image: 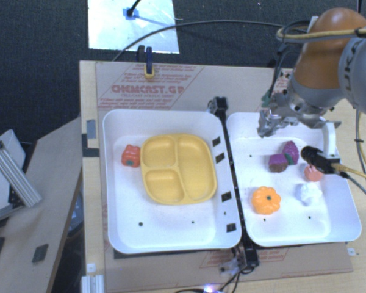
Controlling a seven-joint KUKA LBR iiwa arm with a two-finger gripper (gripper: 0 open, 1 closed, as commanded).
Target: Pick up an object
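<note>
L bin (119, 224): yellow divided plate (177, 168) + red pepper (131, 155). R bin (341, 224): orange pumpkin (266, 200), purple pieces (283, 157), pink (313, 174) + white (305, 193) items. Gripper (269, 126) over R bin's back-left corner, grip state can't tell.

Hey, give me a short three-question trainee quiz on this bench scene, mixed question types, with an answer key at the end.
1. True or false: the yellow divided tray lies in the left bin.
2. Which object sits beside that tray in the same bin? A) orange pumpkin B) red pepper C) purple piece
3. Fill in: the tool hangs over the ___ bin's far edge.

Key:
1. True
2. B, the red pepper; the orange pumpkin is in the right bin.
3. right
</note>
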